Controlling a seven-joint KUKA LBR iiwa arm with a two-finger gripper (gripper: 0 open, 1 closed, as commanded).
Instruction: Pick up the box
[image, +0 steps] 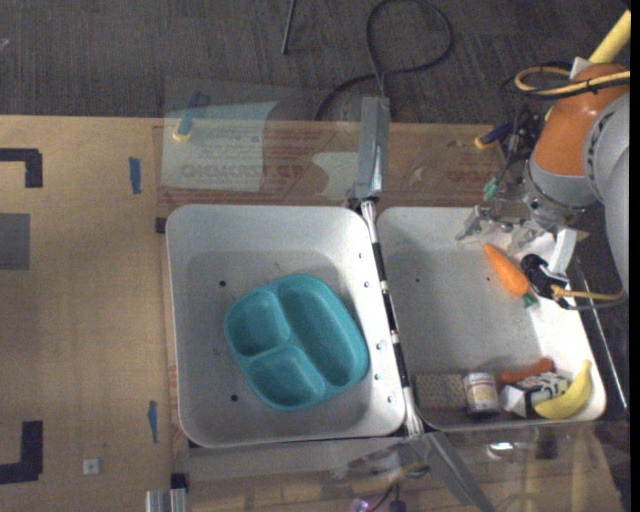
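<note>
Though parked over the far right corner of the right bin (450, 330), hangs well apart from the target: gripper (512, 228) up beside an orange carrot (507, 270), box (520, 400) down in the near right corner. Cannot tell from this slant whether open or closed. Nothing visibly held.

Likely trouble, judged from the layout:

- Crowding. Sits hemmed in, with a banana (570, 390) touching and partly overlapping on the right, a small jar (481, 393) just beside on the left and a short orange-red piece (527, 371) just behind. Could easily close on the banana instead, or on both together, and lift the wrong thing.
- Walls. Lies close against the bin's near wall and near the right one, so may strike the rim on the way down, or find no room on the wall side.
- Neighbours. Might tip the jar or shove the banana on descent, nudging the box out of line.
- Carrot. Lies right under the wrist, so could get dragged along when leaving that corner.

As to the lie of the box: looks flat on the bin floor, long axis roughly along the near wall. Points one end toward the jar and tucks the other under the banana. Too small and too covered to tell faces or top from bottom. Calls, probably, for a grip across the short width, the span that runs from the near wall toward the orange-red piece.
</note>
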